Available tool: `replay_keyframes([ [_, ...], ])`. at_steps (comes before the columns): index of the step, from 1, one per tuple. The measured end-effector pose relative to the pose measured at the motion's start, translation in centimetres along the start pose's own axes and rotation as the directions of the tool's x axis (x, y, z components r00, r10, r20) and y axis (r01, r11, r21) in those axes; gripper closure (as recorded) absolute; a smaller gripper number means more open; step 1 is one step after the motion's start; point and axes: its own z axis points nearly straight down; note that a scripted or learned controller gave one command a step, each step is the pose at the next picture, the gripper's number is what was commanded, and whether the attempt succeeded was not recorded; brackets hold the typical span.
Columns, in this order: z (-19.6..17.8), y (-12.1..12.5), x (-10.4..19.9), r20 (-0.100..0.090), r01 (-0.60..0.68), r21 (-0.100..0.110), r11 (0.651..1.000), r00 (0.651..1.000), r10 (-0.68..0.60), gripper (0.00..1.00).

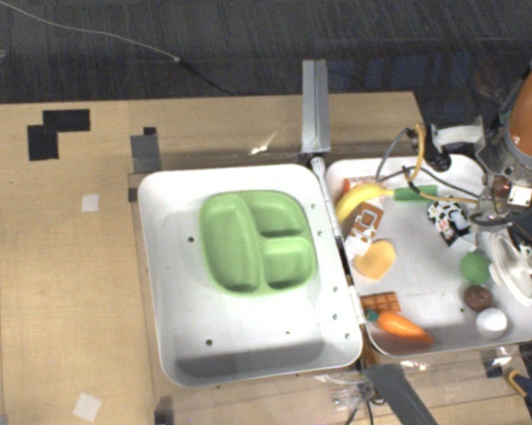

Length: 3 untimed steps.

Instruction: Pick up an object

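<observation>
Gripper (498,198): at the right bin's far right edge, below the arm's orange band; finger spacing cannot be told, and nothing can be seen held.

Right bin (423,309), white, shallow. Contents:
- Banana (357,199), yellow, far left corner, long axis running left-right with a slight tilt.
- Small brown-and-white carton (363,222), just below the banana, touching it.
- Pale orange round piece (376,260), below the carton.
- Brown chocolate-like bar (380,302), near the left wall.
- Carrot (403,325), orange, near edge; long axis left-right, green end toward the left wall, tip pointing right.
- Black-and-white patterned item (448,220), near the gripper.
- Green ball (475,265), dark brown ball (478,298), white ball (491,322), ranged down the right side.

Left bin (173,261), white: holds a green divided tray (255,241), three compartments.
</observation>
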Motion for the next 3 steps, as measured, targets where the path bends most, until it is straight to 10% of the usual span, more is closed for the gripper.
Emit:
replay_keyframes([
  [2, -3.9, -3.8, 5.7, 0.006, 0.029, 0.000, 1.000, 1.000, -0.029, 1.00],
  [3, 1.6, -1.9, 8.1, 0.001, 0.029, 0.002, 1.000, 1.000, -0.029, 1.00],
])
